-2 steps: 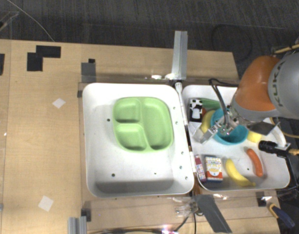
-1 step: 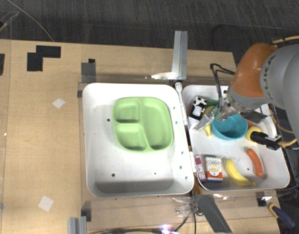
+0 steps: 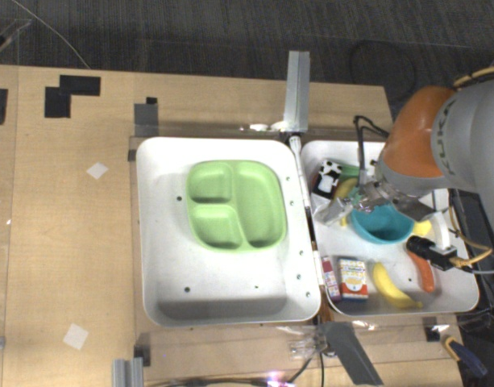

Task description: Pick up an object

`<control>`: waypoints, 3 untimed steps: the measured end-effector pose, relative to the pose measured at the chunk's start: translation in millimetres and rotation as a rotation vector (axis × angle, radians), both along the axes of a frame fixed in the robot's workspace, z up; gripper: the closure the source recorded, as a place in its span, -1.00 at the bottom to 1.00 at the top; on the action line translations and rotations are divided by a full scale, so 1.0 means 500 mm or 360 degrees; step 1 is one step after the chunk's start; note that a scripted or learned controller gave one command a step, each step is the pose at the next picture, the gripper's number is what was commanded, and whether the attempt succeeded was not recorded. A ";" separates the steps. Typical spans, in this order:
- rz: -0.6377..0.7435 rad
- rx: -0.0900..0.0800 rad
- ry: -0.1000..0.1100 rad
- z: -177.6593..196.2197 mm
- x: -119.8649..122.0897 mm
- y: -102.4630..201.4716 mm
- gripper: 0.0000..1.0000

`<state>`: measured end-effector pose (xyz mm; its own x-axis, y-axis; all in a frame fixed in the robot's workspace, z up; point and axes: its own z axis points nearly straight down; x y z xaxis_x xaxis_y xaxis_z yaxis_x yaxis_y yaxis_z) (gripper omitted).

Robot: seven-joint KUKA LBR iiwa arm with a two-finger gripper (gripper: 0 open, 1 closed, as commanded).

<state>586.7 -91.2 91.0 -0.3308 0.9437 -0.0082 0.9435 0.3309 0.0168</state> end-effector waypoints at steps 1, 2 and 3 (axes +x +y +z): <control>-0.0134 0.0002 0.0007 -0.002 0.087 0.005 -1.00; -0.0125 0.0000 0.0024 0.023 0.084 0.002 1.00; -0.0440 0.0007 0.0023 0.193 0.166 0.078 1.00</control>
